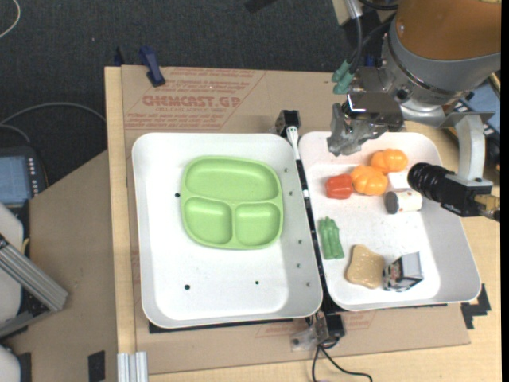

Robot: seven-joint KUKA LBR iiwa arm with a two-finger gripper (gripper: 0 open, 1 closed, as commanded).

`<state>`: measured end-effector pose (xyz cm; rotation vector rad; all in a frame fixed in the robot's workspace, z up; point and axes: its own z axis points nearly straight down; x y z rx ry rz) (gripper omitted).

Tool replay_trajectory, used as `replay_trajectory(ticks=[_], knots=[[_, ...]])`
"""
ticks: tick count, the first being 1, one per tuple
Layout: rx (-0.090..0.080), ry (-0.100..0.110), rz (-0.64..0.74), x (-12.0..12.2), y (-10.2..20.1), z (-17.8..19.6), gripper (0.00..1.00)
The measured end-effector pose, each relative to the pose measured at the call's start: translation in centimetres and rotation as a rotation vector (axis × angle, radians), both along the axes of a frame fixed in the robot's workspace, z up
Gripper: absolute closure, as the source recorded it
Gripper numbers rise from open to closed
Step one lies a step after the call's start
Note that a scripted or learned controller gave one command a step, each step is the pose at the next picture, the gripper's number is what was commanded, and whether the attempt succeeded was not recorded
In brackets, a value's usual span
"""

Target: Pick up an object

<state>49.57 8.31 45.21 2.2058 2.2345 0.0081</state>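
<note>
My gripper (pixel 347 142) hangs over the far left part of the right bin (pixel 445 289), its fingers pointing down with nothing seen between them. Just right of it lie two orange pumpkin-like toys (pixel 388 160) (pixel 369 181). A small red piece (pixel 339 186) sits below the gripper. Nearer the front lie a green ridged piece (pixel 330 239), a tan bread-like piece (pixel 366 267) and a small dark boxy item (pixel 405 270). A white-and-grey cylinder (pixel 402 202) rests beside the pumpkins.
The left bin (pixel 151 237) holds a light green divided plate (pixel 232 201). A black cylindrical device (pixel 442 186) juts in over the right bin's right side. Cardboard underlies both bins, and clips sit at the seam between them.
</note>
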Motion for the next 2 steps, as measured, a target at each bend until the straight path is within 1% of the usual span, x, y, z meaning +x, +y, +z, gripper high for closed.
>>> replay_trajectory(ticks=[1,2], knots=[[-0.004,0.016,-0.005,-0.6,7.0,-10.2,1.0],[-0.004,0.008,-0.022,-1.7,-1.8,-10.0,1.0]])
